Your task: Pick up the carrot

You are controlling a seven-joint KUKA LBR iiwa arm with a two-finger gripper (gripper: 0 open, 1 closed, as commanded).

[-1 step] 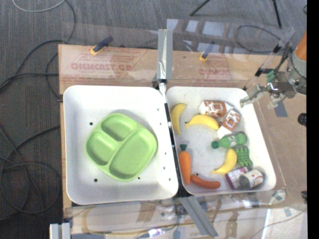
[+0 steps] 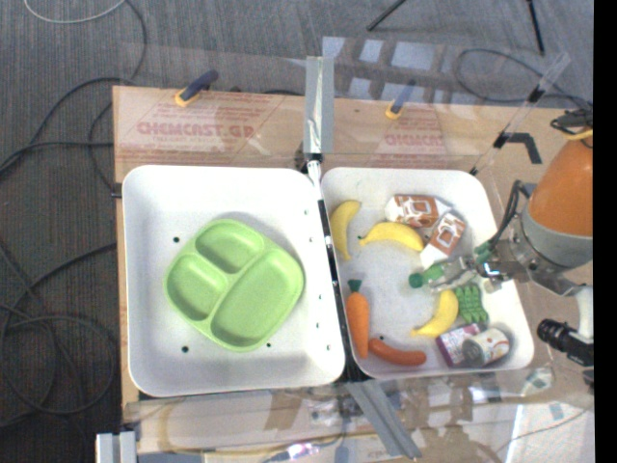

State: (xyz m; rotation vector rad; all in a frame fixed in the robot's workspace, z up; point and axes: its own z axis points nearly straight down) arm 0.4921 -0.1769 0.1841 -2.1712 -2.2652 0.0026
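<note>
The carrot (image 2: 358, 322) is orange with a small green top. It lies lengthwise near the left wall of the right bin (image 2: 405, 177), towards the front. My gripper (image 2: 476, 266) hangs over the right side of that bin, well to the right of the carrot and slightly behind it, above a green bottle (image 2: 431, 277). Nothing of the carrot is covered.
Around the carrot lie a red sausage (image 2: 396, 356), three bananas (image 2: 344, 228) (image 2: 394, 234) (image 2: 442, 313), two brown-and-white cartons (image 2: 416, 208), a green ridged item (image 2: 470, 303) and a purple can (image 2: 471, 345). The left bin (image 2: 154, 191) holds a green divided plate (image 2: 236, 284).
</note>
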